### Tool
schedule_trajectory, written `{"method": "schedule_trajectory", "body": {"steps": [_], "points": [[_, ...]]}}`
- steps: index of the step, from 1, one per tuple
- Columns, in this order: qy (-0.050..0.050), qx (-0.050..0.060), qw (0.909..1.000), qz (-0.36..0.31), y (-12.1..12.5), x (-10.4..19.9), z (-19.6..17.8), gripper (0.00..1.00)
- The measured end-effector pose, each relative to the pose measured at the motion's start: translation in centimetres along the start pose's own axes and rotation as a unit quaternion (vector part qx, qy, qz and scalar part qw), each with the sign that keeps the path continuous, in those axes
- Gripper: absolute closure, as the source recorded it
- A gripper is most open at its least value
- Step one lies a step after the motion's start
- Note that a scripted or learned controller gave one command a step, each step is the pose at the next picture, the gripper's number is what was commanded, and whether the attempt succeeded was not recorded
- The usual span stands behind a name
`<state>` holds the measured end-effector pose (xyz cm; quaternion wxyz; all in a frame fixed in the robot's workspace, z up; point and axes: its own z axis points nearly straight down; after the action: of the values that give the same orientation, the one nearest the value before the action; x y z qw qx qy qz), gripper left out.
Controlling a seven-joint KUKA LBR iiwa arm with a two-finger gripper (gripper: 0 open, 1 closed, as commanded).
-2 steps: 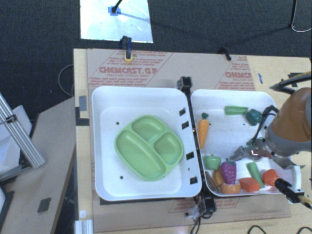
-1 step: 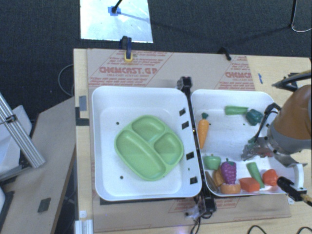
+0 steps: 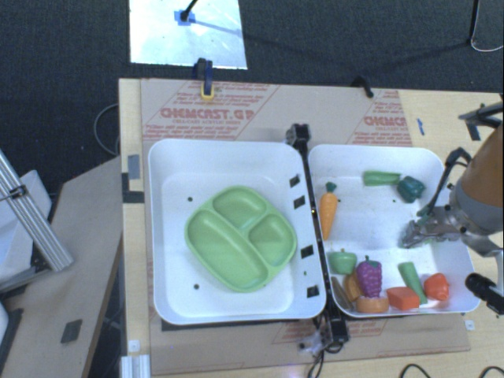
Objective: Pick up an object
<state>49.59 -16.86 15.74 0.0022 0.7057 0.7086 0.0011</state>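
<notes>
The grey arm with its orange band (image 3: 482,181) is cut off by the right edge. The metal gripper (image 3: 415,235) is blurred, its finger spacing unreadable. The small pale orange toy piece (image 3: 351,287) lies partly hidden behind the purple grape bunch (image 3: 368,276). The silver aluminium frame (image 3: 31,215) runs off the left edge.

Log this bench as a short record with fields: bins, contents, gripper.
left bin: green divided plate
right bin: toy carrot, green pepper, purple grapes, tomato, other toy food pieces
food cluster: along the near edge
gripper: low over the right bin's bare middle, touching no toy
arm: enters from the right
</notes>
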Motion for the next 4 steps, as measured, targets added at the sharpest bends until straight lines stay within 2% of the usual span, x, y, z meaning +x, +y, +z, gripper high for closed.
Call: {"method": "schedule_trajectory", "body": {"steps": [1,2,3,4], "points": [[0.0,-0.001,1.0,-0.001,-0.1,0.7,-4.6,1.0],[0.0,0.0,1.0,0.0,0.1,0.7,-6.8,1.0],[0.001,0.0,1.0,-0.003,4.3,5.2,-6.3,1.0],[0.001,0.0,1.0,-0.002,8.6,7.8,-6.0,1.0]]}}
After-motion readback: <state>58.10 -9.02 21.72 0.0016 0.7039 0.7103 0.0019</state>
